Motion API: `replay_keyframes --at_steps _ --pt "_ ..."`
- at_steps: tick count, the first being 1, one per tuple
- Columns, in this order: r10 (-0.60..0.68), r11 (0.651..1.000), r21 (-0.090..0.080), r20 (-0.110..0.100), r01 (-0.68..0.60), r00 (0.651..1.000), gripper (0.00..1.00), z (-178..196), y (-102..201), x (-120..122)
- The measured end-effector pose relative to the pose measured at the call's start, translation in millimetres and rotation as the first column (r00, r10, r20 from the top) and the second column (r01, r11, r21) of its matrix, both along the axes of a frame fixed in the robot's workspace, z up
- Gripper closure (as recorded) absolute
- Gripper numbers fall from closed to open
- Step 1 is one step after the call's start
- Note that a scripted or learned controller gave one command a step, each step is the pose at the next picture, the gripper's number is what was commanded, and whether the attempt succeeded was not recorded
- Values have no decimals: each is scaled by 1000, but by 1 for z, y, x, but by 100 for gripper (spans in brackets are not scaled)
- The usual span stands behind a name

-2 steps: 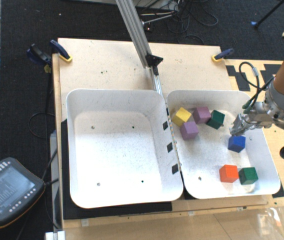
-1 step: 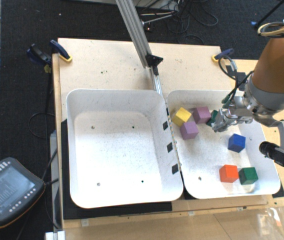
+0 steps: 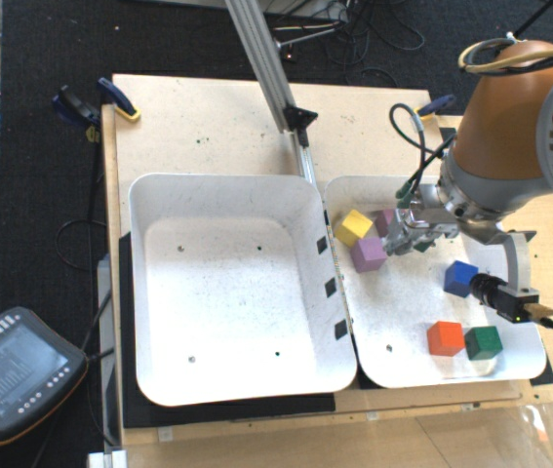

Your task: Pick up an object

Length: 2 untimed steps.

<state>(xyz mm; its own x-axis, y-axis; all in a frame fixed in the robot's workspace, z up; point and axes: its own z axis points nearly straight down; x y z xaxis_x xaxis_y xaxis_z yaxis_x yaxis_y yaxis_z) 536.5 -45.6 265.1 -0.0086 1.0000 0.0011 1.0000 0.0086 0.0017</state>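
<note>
The right bin (image 3: pixel 403 373) holds several small blocks. A yellow block (image 3: pixel 355 226) and a light purple block (image 3: pixel 369 253) lie near its left wall, with a darker mauve block (image 3: pixel 384 221) just behind them. Further right lies a blue block (image 3: pixel 460 279). An orange block (image 3: pixel 445 338) and a green block (image 3: pixel 484 341) sit side by side near the front edge. My gripper (image 3: pixel 405 234) hangs low in the right bin, just right of the purple and mauve blocks. Nothing shows held in it.
The left bin (image 3: pixel 227 378) stands beside the right one, their walls meeting in the middle. A slanted metal bar (image 3: pixel 261 52) runs from the back down to the bins' junction. A teach pendant (image 3: pixel 13 373) lies off the bench at front left.
</note>
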Motion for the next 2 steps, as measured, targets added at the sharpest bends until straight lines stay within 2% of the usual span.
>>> replay_keyframes --at_steps 1,2 --pt "1 1000 0 0 -1 1000 100 2 52 8" --pt "0 1000 0 -5 0 1000 100 -16 108 7"
